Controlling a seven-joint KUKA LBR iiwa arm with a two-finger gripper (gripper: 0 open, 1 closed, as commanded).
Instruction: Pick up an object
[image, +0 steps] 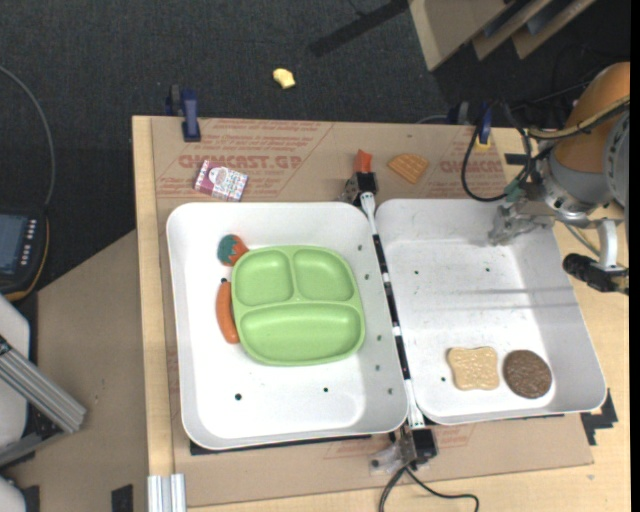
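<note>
From above, the arm (590, 140) is reaching in from the right, its orange band sitting at the frame's upper right edge and its grey wrist bending down toward the far right corner of the right bin (560, 300). The end effector (508, 222) is hanging over that corner, near the bin's back rim, well apart from anything in the bin. Nothing is showing between its fingers; whether they are spread or closed I cannot tell, since the metal parts are blurring into the white wall.

In the right bin, a tan cracker (473, 367) and a brown cookie (527, 372) are lying just beside each other near the front edge. In the left bin (200, 380), a green tray (297, 305) with three compartments is lying flat. An orange carrot (227, 311) is lying along its left side, partly tucked under the rim, and a small teal and red thing (231, 248) is sitting at the tray's far left corner, too small to identify.

On the tabletop (150, 300) behind the bins, a waffle piece (407, 167) and a pink packet (221, 180) are lying. Much of the arm is cut off by the frame.
</note>
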